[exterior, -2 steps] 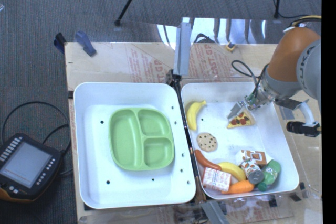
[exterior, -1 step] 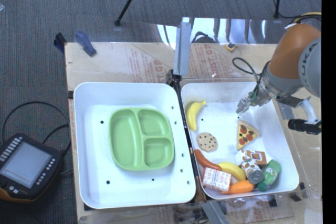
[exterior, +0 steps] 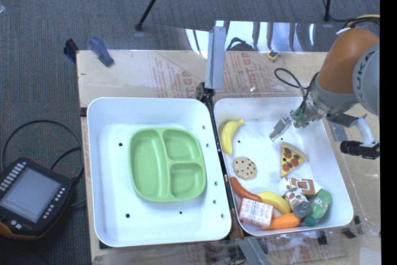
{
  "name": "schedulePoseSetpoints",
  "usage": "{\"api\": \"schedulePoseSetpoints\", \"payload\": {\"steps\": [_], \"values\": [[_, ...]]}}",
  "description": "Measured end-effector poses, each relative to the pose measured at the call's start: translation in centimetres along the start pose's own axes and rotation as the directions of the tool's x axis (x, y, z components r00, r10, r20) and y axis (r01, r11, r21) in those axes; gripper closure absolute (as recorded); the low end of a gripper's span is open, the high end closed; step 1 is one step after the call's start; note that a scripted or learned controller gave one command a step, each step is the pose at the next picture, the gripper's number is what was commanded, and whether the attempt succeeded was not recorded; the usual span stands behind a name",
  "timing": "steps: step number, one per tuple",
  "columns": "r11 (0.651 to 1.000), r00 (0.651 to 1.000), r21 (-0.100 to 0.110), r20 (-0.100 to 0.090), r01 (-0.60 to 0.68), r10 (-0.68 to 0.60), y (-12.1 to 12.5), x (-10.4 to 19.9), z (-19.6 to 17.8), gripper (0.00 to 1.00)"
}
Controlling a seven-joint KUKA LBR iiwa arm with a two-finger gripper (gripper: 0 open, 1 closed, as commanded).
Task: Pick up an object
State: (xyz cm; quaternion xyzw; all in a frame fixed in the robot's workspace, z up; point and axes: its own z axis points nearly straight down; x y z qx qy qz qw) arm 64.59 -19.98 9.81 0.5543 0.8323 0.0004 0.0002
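1. At the far left, on the dark carpet, we see a teach pendant (exterior: pixel 28 195) with a grey screen, its cable looping behind it.
2. Next comes the left bin (exterior: pixel 105 121), white and shallow. A green divided tray (exterior: pixel 167 163) lies flat in its middle, with one long compartment on the left and two smaller ones on the right.
3. Between the two bins a grey upright post (exterior: pixel 215 59) rises from the bench (exterior: pixel 142 71).
4. The right bin (exterior: pixel 335 161) holds the toy food. A yellow banana (exterior: pixel 229 132) lies near its upper left corner, with a chocolate-chip cookie (exterior: pixel 245 167) just below it.
5. Along the near edge we find an orange sausage (exterior: pixel 242 190), a second banana (exterior: pixel 273 200), a pink-and-white carton (exterior: pixel 255 212) and a carrot (exterior: pixel 281 221), all crowded together and touching.
6. Right of these sit a pizza slice (exterior: pixel 291 159), lying apart from the rest, then a small orange box (exterior: pixel 301 185), a grey can (exterior: pixel 300 205) and a green bottle (exterior: pixel 319 205) bunched in the near right corner.
7. The gripper (exterior: pixel 282 127) hangs over the upper middle of the right bin, just above the pizza slice and to the right of the first banana. We cannot tell how wide its fingers are set, and we see nothing in them.
8. The grey arm with its orange band (exterior: pixel 347 65) reaches in from the right.
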Motion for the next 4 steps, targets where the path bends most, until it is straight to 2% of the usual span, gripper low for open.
{"api": "schedulePoseSetpoints", "payload": {"steps": [1,2,3,4], "values": [[1.0,1.0,0.001,-0.002,0.019,-0.019,-5.4,0.9,1.1,0.0],[0.993,0.993,0.003,-0.003,-0.117,0.117,-5.5,4.9,1.1,0.0],[0.993,0.993,0.003,-0.005,-0.121,0.121,-5.5,4.8,0.2,1.0],[0.993,0.993,0.004,-0.005,-0.122,0.122,-5.5,4.7,0.2,0.0]]}}
